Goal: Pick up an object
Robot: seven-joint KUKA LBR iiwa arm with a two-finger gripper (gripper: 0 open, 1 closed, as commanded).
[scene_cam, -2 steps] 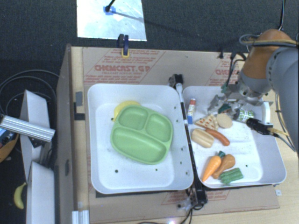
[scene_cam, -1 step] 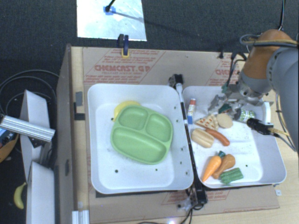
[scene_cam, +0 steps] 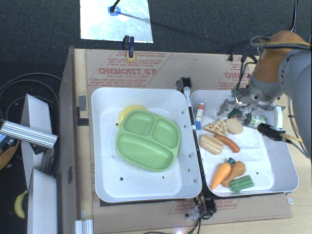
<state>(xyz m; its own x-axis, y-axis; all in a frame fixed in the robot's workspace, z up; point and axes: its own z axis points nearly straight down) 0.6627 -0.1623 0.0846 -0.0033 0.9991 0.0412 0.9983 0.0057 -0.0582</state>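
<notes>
Toy food fills your right bin [scene_cam: 285, 177]: just below the gripper [scene_cam: 236, 109] lie a pizza slice [scene_cam: 217, 127] and a beige round piece [scene_cam: 235, 126], with a hot dog [scene_cam: 211, 144], carrot [scene_cam: 220, 174] and green vegetable [scene_cam: 242, 183] farther below. You cannot tell the gripper's state from here. Well to its left sits a green divided tray [scene_cam: 147, 140].

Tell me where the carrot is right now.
The carrot lies in the right bin, near its front edge, just left of the green vegetable.
</notes>
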